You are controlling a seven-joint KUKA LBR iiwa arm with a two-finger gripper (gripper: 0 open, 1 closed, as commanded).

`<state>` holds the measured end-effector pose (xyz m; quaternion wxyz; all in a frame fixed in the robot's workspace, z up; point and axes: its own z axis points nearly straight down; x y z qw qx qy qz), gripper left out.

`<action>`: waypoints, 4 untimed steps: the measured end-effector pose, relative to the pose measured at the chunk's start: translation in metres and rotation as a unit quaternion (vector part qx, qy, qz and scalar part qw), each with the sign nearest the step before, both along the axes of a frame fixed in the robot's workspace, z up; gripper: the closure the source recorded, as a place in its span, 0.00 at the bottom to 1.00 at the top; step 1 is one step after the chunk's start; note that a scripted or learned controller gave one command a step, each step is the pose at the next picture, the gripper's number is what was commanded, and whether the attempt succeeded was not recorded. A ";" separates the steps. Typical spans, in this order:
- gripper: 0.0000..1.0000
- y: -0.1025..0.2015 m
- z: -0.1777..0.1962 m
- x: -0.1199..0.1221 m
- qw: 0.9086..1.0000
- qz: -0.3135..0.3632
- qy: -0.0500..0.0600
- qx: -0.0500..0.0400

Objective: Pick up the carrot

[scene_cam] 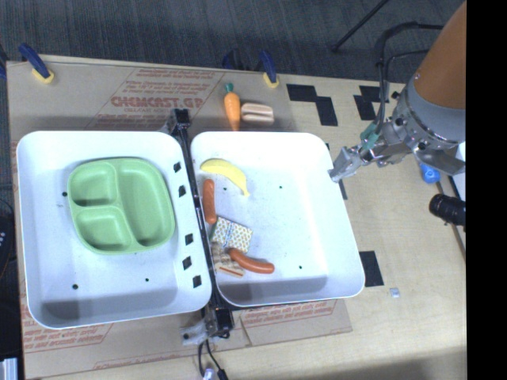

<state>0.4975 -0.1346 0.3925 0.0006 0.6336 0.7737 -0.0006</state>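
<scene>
Camera view, cardboard-covered bench (158, 93), two white bins (309, 212), dark carpet (158, 14)

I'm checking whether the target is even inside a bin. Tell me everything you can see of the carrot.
The carrot is a small orange toy, plastic by its look, with a green top. It lies outside both bins on the brown cardboard, just beyond the right bin's far rim, green end pointing away from the bins. A tan, layered sandwich-like toy sits right beside it, about touching.

Grey arm (432, 109), orange band, black cables, metallic tool (348, 165)
</scene>
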 end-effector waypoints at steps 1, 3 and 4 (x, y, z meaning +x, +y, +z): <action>1.00 0.056 -0.090 0.007 0.997 0.080 0.002 0.001; 1.00 0.003 -0.111 -0.021 0.998 -0.062 0.001 0.001; 1.00 -0.051 -0.041 -0.021 1.000 0.031 0.001 0.000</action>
